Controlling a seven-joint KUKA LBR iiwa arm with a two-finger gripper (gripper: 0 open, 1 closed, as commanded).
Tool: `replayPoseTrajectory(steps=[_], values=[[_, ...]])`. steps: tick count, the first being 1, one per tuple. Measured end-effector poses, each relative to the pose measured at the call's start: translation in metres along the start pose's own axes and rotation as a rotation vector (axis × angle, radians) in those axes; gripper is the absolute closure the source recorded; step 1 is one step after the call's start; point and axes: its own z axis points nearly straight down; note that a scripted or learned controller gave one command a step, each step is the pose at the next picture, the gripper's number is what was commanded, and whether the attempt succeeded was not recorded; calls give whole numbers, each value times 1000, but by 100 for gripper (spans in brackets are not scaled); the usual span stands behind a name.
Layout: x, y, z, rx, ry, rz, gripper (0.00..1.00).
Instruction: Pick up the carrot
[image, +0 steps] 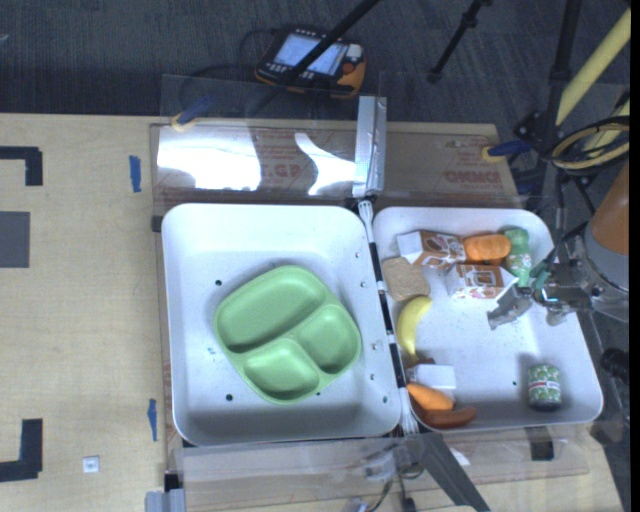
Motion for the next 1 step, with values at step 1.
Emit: replayPoseTrajectory(steps=[1], values=[[-35, 60, 24, -5, -2, 166, 0]])
